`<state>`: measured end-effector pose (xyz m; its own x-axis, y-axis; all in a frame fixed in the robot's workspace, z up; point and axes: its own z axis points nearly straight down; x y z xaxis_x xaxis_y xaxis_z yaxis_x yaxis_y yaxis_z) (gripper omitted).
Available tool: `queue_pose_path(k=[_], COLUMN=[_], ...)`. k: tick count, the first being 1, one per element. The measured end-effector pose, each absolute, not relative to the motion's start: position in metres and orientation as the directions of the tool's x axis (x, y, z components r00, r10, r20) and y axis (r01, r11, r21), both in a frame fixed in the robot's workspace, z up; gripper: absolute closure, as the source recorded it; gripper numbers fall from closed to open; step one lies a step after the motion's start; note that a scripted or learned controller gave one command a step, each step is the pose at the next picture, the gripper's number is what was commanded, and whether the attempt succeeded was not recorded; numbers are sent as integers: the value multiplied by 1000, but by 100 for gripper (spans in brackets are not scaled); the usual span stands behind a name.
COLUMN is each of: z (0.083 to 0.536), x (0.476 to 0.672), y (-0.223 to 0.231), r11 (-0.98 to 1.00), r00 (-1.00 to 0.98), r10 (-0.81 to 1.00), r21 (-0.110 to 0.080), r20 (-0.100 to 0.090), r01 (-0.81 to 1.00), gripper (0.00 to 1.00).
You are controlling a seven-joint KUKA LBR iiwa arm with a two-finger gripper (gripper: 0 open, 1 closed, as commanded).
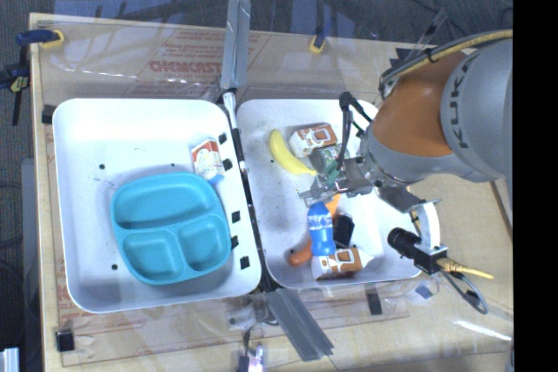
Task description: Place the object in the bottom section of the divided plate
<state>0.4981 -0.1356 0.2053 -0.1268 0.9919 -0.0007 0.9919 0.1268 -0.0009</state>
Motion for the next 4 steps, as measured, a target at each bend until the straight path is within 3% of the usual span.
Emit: queue_pose_path(k=[1,2,3,4], z=[196,210,210,191], x=[525,549,549,627], y=[-66,7,7,10], r11=[108,286,286,31], r00=[-108,-286,-286,-31], r10=[994,958,958,1000], r21=[-3,-4,-4,-4], r20=[0,1,1,0], r01=[994,958,958,1000], gripper=[100,100,0,0])
